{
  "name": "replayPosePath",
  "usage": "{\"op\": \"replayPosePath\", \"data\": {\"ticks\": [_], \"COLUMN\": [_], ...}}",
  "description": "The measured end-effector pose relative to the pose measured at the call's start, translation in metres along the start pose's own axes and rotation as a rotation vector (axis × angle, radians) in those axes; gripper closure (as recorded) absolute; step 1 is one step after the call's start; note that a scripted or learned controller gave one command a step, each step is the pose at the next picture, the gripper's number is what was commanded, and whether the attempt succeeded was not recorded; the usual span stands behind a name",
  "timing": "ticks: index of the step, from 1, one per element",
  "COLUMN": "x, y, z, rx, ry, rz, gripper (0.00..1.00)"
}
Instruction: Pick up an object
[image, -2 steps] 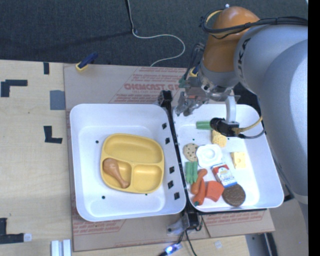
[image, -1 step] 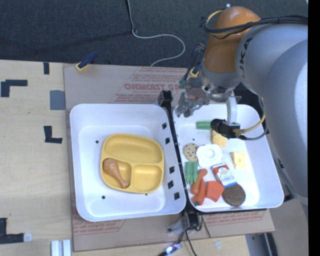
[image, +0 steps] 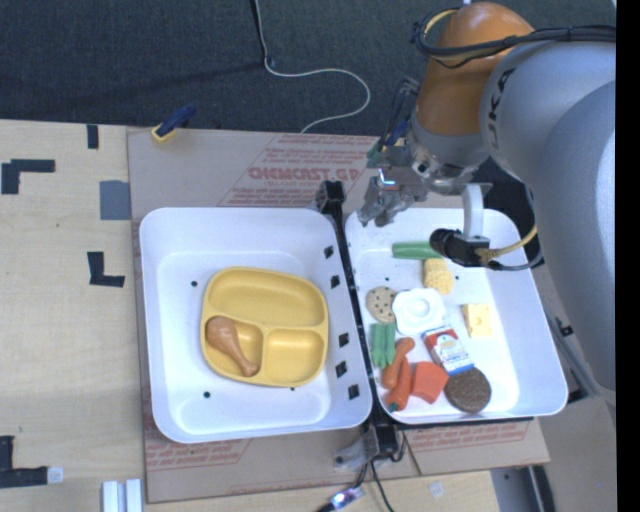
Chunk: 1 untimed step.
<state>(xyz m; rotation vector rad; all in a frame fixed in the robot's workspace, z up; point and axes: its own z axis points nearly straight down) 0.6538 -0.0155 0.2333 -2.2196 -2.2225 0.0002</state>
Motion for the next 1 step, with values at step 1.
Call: {"op": "replayPosePath", "data": {"ticks": [1], "x": [-0.0037], "y": [0.0044], "z": [0.0058], "rx": [0.001], "ry": [-0.001], "rz": [0.0], "gripper": [1.0]}}
